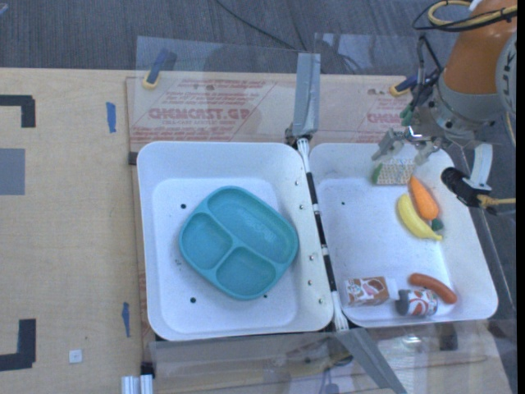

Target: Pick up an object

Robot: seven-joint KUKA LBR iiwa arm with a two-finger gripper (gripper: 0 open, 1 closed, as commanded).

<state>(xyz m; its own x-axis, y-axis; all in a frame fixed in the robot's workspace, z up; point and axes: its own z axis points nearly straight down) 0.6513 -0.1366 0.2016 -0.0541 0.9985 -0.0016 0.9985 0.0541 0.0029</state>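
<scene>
Grey fingers [408,144] hang spread wide with nothing between them over the sponge [394,171], so no object is lifted yet.

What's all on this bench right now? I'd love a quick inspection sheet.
Surface: wooden bench bearing left bin and right bin.
Job's things: right bin holds banana, carrot, sausage, small carton, can, pale sponge-like block.
Clutter: teal divided plate in left bin.
Grippers: gripper open above the block, holding nothing.
Cables: yellow and black cables on the arm.
Surroundings: grey floor, blue tape marks.
</scene>
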